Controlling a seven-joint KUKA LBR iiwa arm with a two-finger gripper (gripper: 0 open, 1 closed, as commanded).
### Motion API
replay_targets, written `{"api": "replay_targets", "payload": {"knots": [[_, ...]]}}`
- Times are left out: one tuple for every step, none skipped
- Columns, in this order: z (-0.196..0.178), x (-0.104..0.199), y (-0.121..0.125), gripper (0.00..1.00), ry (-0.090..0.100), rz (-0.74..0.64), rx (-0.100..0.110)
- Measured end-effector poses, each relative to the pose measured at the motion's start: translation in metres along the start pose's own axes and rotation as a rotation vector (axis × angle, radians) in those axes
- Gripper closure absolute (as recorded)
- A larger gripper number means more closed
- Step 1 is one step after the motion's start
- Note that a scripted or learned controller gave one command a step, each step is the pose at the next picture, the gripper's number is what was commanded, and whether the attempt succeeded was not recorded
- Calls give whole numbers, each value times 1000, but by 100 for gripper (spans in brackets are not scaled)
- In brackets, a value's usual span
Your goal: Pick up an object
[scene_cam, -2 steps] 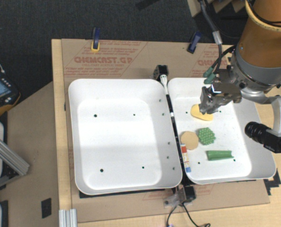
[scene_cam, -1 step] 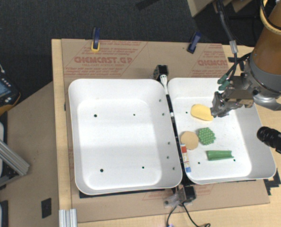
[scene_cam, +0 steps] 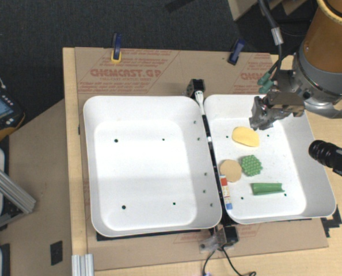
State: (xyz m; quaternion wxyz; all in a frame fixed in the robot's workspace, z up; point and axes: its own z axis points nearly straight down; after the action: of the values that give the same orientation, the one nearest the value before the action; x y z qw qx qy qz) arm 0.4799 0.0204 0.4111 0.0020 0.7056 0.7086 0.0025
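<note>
The gripper (scene_cam: 262,121), finger state indeterminate, hovers just above-right of the yellow object (scene_cam: 245,136); descent onto it seems next.

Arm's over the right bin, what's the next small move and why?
Probably lower the claw a little toward the yellow piece and slightly to the camera's left. The claw hangs just above that piece's upper right edge, with nothing seen between its tips. It is the nearest thing; the tan disc, green ball and green block lie farther down the right bin.

Grey arm (scene_cam: 326,68) reaching in from right, orange band above wrist, pincer (scene_cam: 259,123) pointing down
</note>
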Motion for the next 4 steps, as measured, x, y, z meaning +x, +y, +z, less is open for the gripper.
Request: {"api": "replay_targets", "payload": {"knots": [[-132,21,1,100,2,1,-13],[-16,21,-1,100,-2,6,19],[70,-66,-2,100,-2,13,16],[0,5,0,100,2,-4,-3]]}}
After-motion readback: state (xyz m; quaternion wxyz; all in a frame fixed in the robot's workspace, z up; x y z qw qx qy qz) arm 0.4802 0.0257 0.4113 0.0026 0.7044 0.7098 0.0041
